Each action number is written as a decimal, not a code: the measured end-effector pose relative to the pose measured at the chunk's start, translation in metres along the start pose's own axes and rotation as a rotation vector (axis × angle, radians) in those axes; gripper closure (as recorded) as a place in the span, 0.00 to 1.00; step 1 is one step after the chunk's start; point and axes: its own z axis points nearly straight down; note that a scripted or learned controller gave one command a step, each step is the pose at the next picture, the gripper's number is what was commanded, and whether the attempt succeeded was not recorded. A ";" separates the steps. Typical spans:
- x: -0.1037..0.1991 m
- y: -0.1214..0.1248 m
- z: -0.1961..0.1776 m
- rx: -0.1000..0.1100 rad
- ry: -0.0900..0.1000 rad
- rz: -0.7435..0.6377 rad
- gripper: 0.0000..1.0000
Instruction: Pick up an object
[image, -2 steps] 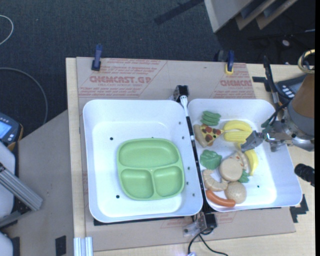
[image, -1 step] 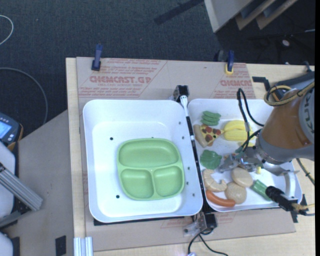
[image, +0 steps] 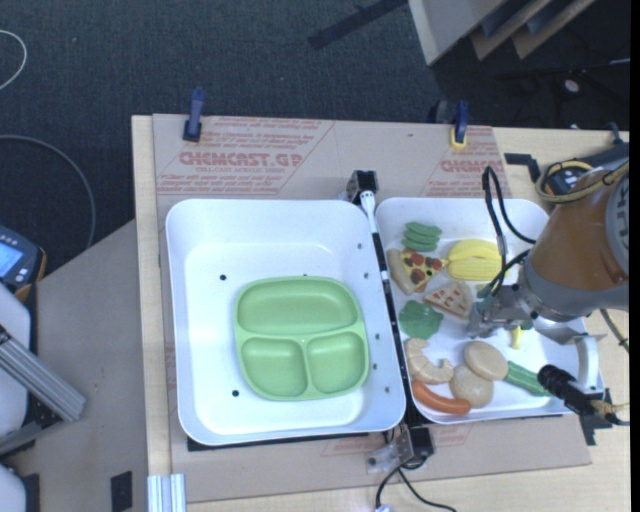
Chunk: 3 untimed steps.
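- While the arm is reaching over the right bin (image: 520, 212), its pincer (image: 492, 318) is hanging above the toy food (image: 450, 298); its grip state is unreadable.
- Next move: lowering onto one piece and closing squarely.

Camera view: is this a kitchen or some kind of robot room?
Most likely a robot lab, not a kitchen. The food looks like toys, sorted in white bins on a clamped board, with a robot arm reaching in.
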 end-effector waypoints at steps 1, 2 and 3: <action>0.053 0.033 -0.093 -0.009 0.001 -0.010 1.00; 0.041 0.009 0.018 0.006 0.002 0.001 1.00; 0.041 0.011 0.003 0.000 0.000 0.000 1.00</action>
